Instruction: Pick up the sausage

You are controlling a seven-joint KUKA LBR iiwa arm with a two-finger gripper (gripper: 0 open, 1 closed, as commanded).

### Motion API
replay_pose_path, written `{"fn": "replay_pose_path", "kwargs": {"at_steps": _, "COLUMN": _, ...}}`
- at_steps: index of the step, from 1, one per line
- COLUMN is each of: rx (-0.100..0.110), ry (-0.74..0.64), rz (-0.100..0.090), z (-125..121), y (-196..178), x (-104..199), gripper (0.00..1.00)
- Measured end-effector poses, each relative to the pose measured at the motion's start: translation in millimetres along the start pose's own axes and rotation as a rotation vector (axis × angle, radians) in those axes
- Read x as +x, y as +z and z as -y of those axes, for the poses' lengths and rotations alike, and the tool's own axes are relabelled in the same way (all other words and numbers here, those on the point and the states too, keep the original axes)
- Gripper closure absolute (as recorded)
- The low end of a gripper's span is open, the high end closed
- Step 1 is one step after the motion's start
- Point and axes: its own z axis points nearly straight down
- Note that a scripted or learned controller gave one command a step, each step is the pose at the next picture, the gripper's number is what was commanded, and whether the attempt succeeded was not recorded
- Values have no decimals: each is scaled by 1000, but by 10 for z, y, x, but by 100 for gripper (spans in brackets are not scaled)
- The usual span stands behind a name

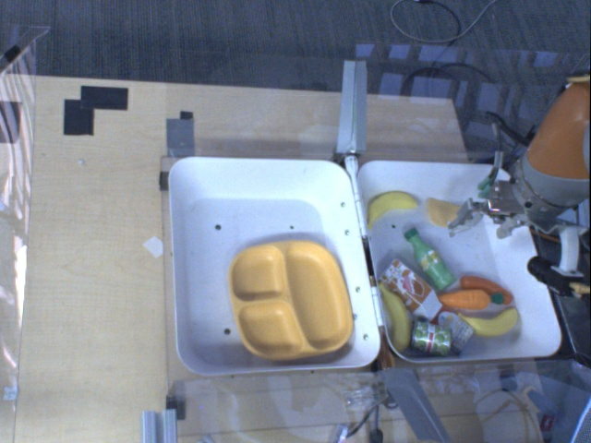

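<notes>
We see the sausage in the right bin, toward its near right side, a reddish-brown piece lying just behind the carrot and partly covered by it, so we can make out little beyond its upper edge. The gripper hangs over the far right part of that bin, well apart from the sausage; its metal parts blur together against the white floor, and we cannot tell whether the fingers are open or closed. Most of the arm is cut off at the right edge.

Around the sausage the bin is crowded: a banana lies just on its near side, a green bottle to its left, a red-and-white packet and a green can further left and nearer. A second banana runs along the left wall, partly under the packet. Two pale yellow pieces sit at the far end; what they are is unclear.

The left bin holds a yellow divided tray.
</notes>
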Motion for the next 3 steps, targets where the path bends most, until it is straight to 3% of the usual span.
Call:
{"fn": "replay_pose_path", "kwargs": {"at_steps": 1, "rx": -5, "ry": 35, "rz": 1, "z": -330, "y": -1060, "x": -6, "gripper": 0}}
{"fn": "replay_pose_path", "kwargs": {"at_steps": 2, "rx": -9, "ry": 7, "rz": 1, "z": 81, "y": 485, "x": 70, "gripper": 0}}
{"fn": "replay_pose_path", "kwargs": {"at_steps": 3, "rx": -9, "ry": 114, "rz": 0, "z": 678, "y": 477, "x": 20, "gripper": 0}}
